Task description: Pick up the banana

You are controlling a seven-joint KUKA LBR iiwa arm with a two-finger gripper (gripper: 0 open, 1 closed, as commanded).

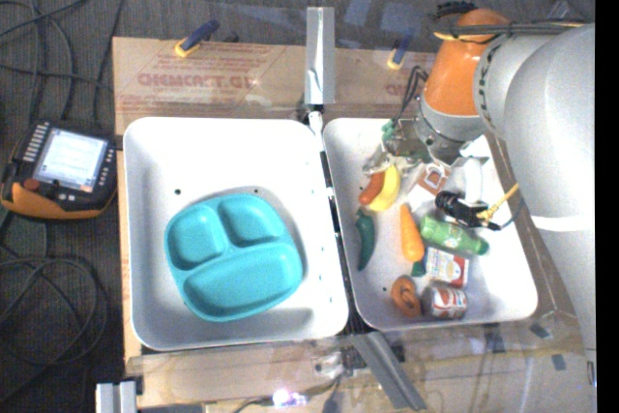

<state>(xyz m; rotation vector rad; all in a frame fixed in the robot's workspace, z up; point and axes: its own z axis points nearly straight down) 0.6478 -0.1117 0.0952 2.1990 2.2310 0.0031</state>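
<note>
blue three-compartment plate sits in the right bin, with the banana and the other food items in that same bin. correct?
Not quite. The camera view shows the blue three-compartment plastic plate in the left shallow white bin, lying alone there. The yellow banana and the other food items, such as the orange carrot and the dark green pepper, are in the right shallow white bin.

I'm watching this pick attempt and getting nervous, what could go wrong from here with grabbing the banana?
The banana lies pressed against a red-orange item, so the tool may catch that too or push the banana aside. The right bin is crowded: the carrot and green pepper lie near and could get knocked. The banana also sits near the bin's back corner, leaving little room.
</note>
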